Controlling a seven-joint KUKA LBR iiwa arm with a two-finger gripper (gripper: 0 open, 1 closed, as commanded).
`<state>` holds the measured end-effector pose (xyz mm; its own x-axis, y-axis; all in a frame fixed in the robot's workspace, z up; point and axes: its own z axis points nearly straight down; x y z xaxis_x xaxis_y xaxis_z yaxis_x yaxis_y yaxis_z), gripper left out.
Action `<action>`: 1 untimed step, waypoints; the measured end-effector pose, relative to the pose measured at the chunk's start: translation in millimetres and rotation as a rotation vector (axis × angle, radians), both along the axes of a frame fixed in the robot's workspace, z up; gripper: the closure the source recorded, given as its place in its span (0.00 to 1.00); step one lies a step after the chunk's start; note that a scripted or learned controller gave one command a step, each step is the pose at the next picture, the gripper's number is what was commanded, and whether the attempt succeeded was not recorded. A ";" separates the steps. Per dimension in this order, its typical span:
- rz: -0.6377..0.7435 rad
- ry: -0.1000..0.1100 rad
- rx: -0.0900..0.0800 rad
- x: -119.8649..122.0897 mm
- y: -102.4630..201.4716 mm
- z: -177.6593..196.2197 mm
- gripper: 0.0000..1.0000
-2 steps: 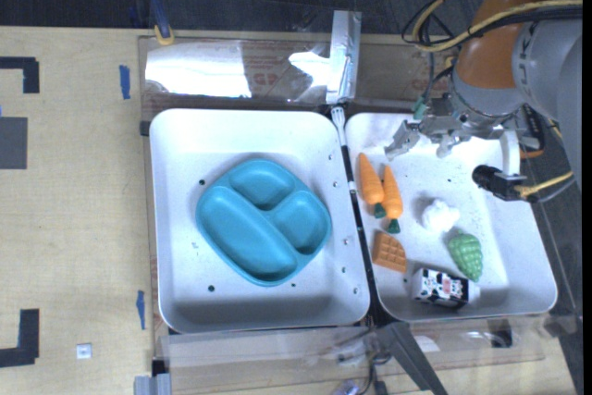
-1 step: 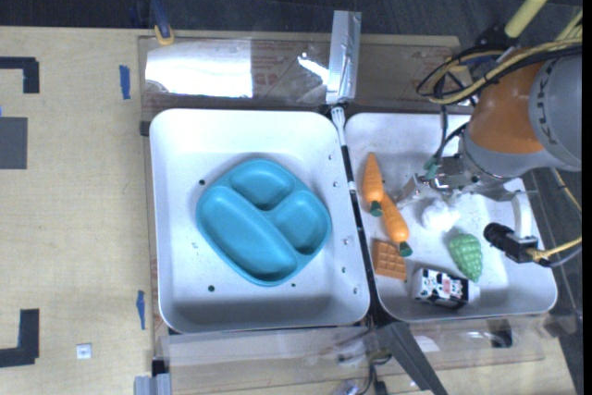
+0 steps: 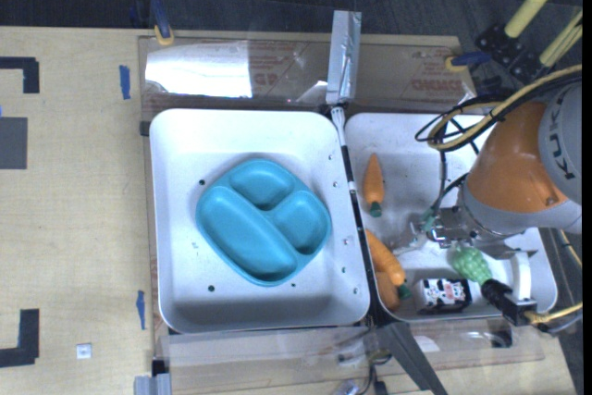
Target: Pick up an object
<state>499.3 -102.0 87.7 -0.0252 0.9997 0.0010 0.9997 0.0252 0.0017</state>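
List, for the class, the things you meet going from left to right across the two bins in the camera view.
Blue divided plate → upper carrot → lower carrot → small dark packet → green object.

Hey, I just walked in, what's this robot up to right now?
A grey and orange arm reaches from the right over the right bin, apparently going for something to pick up. That bin holds two carrots, one upright near the divider and one lower down, plus a green item and a small dark packet. The left bin holds a blue divided plate. Nothing looks lifted yet.
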 end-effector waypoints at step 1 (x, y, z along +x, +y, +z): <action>-0.106 -0.005 -0.001 46.2 -14.7 -0.6 0.00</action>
